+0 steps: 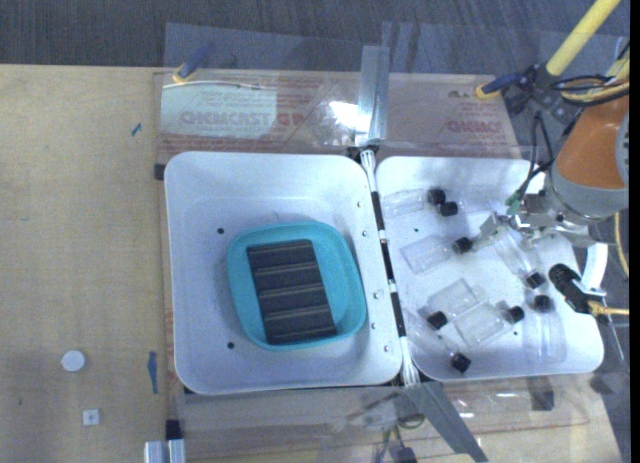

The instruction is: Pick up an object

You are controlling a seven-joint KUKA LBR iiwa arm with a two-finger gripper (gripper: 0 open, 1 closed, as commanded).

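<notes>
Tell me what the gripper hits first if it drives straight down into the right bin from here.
Likely a clear plastic piece lying on the right bin floor, just under the gripper. Depth is unclear from this slanted view, so treat that as a guess.

Two shallow white bins sit side by side on the tan bench point(70, 251). The left white bin point(190, 191) holds a turquoise rounded-square plastic dish point(345, 286) with a dark ribbed slab point(291, 291) lying in it, near the bin's middle. The right white bin point(590, 351) holds several clear plastic bottles with small black caps point(462, 245), scattered across its floor. The grey arm with its orange band point(592, 156) reaches over this bin's right edge, and its gripper point(520, 219) is low among the clear bottles near the far right corner.
</notes>
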